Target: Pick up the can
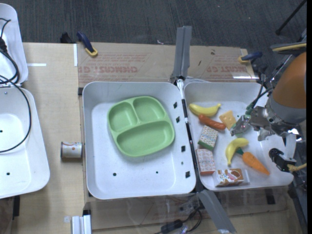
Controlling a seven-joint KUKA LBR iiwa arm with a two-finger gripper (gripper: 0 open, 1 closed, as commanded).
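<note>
1. The can lies on its side on the desk, outside both bins, just beside the left wall of the left bin. Lying down like that, it could roll if nudged, and its spot on the bare wood puts it well apart from everything else the arm might touch.

2. The gripper hovers over the right bin, on the far side of the scene from the can. Whether its fingers are open or closed I cannot tell; they blur into the clutter beneath, and nothing shows between them.

3. The right bin is crowded: a banana near its top-left, a red pepper just below that, a yellow block, a second banana, a carrot, and three small printed boxes down the left side and front. None of these is the target, so the gripper's place here serves the task poorly, in my judgement.

4. The left bin holds a green divided plate, tilted in plan and roughly centred. It sits between the arm and the can, so a reach would have to pass above it.

5. I judge the task not yet begun: the can is untouched, and the whole crossing to the left is outstanding.
</note>
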